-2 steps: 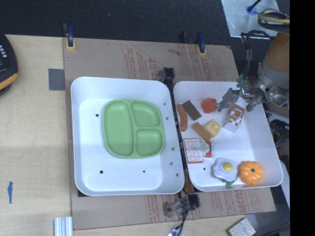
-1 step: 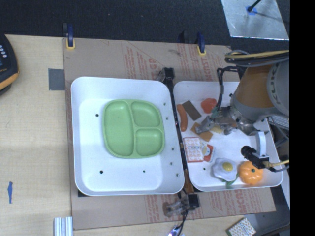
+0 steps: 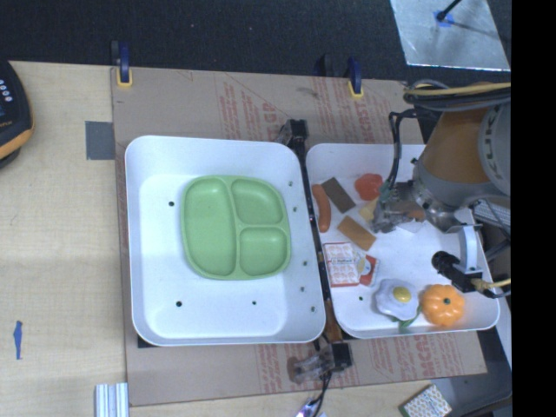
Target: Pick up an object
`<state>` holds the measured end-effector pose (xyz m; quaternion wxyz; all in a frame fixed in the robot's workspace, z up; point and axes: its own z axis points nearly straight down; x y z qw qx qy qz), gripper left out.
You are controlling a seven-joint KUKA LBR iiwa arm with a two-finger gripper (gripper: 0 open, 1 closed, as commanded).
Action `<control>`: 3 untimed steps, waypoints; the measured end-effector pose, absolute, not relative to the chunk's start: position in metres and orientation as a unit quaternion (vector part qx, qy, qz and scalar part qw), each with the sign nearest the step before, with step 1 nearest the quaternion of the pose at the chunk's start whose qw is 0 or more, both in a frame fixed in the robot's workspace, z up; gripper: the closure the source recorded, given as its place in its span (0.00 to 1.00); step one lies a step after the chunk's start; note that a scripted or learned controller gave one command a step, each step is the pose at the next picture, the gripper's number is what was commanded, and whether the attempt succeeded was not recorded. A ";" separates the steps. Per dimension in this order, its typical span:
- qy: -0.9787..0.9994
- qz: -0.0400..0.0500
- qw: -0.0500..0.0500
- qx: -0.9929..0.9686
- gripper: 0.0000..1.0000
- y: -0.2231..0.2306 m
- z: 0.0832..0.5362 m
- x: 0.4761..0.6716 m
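My fingers (image 3: 388, 217), spread I cannot tell, hang over the tan block (image 3: 356, 232) at eight o'clock, probably light, stiff plastic, best pinched across its short sides.

Two shallow white bins, the left bin (image 3: 156, 320) and the right bin (image 3: 365, 320), look like smooth plastic with a soft sheen. A pale green divided plate (image 3: 234, 227) looks like matt moulded plastic. Both bins rest on a brown cardboard sheet (image 3: 217, 102), dull and printed with faint red lettering. The surface (image 3: 52, 259) beneath looks like light wood grain, smooth and matt. An orange toy pumpkin (image 3: 442, 306) appears glossy plastic. The arm (image 3: 460, 150) shows a smooth orange band and grey casing. Beyond the bench lies dark, rough-textured flooring (image 3: 217, 11).
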<state>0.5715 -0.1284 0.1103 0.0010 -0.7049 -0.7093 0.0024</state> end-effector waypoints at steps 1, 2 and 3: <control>-0.710 0.003 0.001 -0.704 1.00 -0.129 0.121 0.572; -0.710 0.003 0.001 -0.704 0.00 -0.129 0.120 0.571; -0.710 0.000 -0.001 -0.704 0.00 -0.143 0.095 0.625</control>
